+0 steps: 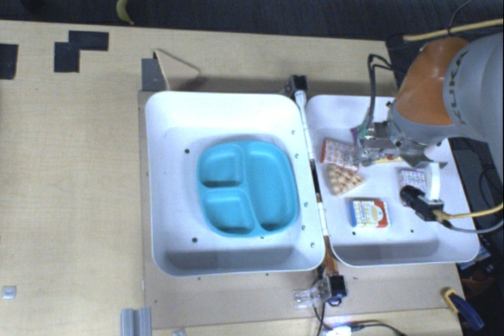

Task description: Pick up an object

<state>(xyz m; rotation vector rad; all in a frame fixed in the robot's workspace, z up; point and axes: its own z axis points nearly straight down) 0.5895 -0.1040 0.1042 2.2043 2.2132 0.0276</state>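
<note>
So I'm watching the gripper point(370, 144) sitting low in the right bin point(453, 248), and honestly I can't tell from this angle what state it's in, the wrist is blocking it. It's hanging right over the upper edge of the red-and-white snack packet point(339, 151), which is lying just beside the divider between the bins. A mesh bag of pale round pieces point(344, 179) is touching that packet's lower side, and a small orange-and-blue box point(368, 213) is resting near the bin's front wall. There's open floor toward the front right corner. The left bin point(169, 130) is carrying a blue divided tray point(248, 186) in the middle, with room all around it. Everything's sitting on a tan bench point(71, 193), dark carpet behind.
</note>
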